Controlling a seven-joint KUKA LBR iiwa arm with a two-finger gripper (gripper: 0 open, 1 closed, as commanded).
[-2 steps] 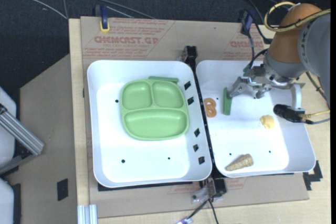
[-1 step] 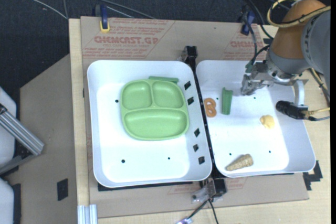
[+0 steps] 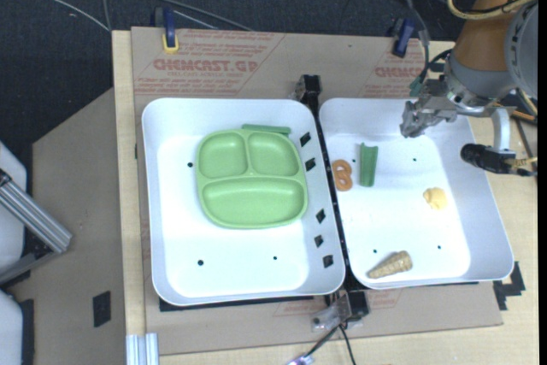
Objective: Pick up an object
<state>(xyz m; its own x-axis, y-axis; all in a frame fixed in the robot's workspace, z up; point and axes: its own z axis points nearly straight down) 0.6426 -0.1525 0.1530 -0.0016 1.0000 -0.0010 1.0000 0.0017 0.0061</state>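
Because the gripper (image 3: 416, 122) hangs at the upper right of the frame, over the far edge of the right bin (image 3: 479, 218), and whether it is open or closed cannot be told, a descent from there would likely meet bare floor or the bin wall. Four small things lie in that bin: one green block (image 3: 367, 164) and one orange pretzel piece (image 3: 342, 175) left of centre, one yellow lump (image 3: 435, 198) and one tan cone (image 3: 391, 264) toward the lower edge. One green divided plate (image 3: 251, 179) fills the left bin (image 3: 171, 252).
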